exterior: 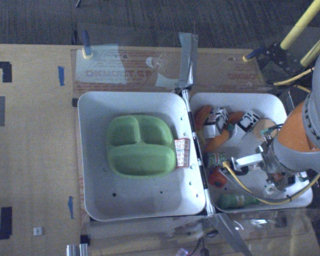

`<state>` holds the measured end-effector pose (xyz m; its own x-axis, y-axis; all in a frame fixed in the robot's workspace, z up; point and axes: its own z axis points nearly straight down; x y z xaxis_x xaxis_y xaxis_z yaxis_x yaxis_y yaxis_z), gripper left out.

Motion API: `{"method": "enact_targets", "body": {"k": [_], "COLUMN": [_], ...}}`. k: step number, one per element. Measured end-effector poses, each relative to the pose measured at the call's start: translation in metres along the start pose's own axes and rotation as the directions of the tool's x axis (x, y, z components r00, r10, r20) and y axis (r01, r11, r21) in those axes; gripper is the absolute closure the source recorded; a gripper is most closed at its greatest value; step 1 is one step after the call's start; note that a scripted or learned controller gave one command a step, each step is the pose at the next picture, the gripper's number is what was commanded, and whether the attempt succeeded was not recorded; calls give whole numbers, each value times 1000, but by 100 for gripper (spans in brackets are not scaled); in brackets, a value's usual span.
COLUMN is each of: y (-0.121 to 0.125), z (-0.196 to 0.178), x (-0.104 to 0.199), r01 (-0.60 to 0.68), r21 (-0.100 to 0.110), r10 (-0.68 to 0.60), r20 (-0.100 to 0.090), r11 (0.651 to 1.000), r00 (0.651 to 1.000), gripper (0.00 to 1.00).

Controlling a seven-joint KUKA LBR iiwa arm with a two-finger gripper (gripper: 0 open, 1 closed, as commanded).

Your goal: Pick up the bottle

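A green bottle (pixel 239 200) lies on its side along the front wall of the right bin (pixel 277 101), its neck pointing right. My gripper (pixel 272 183) hangs over the right half of that bin, just above and to the right of the bottle, with yellow cables looping around it. The grey wrist and the orange band (pixel 301 135) cover the bin's right side. Nothing shows between the gripper and the bottle.
The right bin also holds orange toys (pixel 217 138), two black-and-white items (pixel 220 116), a small green-labelled container (pixel 215 158) and a red piece (pixel 217 178). The left bin (pixel 96 143) holds a green divided plate (pixel 140 145) and a small packet (pixel 182 152).
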<state>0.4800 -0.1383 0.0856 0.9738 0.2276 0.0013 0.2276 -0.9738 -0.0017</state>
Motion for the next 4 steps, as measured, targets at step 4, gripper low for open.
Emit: {"method": "enact_targets", "body": {"k": [4], "y": [62], "z": [-95], "x": [-4], "r01": [229], "r21": [-1], "r10": [-229], "r20": [3], "r11": [974], "r00": [974], "gripper": [0]}}
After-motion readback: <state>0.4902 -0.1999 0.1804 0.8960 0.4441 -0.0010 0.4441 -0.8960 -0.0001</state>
